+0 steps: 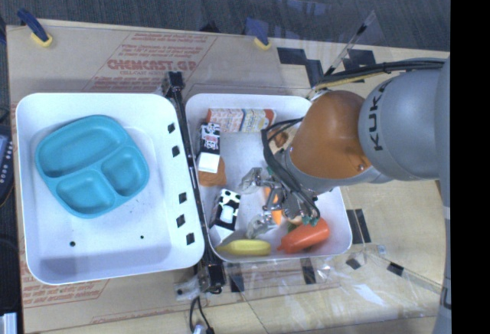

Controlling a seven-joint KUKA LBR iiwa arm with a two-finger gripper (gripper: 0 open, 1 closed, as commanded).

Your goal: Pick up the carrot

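Left bin (pixel 31 194): holds the blue tray (pixel 90 164).
Right bin (pixel 341 227): carrot (pixel 305 235) at near edge, beside banana (pixel 244 247).
My pincer (pixel 269 206): above carrot; whether open, I cannot tell.

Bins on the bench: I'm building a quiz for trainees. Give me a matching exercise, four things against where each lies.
Things:
1. blue tray
2. carrot
3. banana
4. snack box

Places:
A. right bin, far edge
B. left bin
C. right bin, near edge, just left of the carrot
D. right bin, near right corner, by the gripper

Pairs: 1-B, 2-D, 3-C, 4-A
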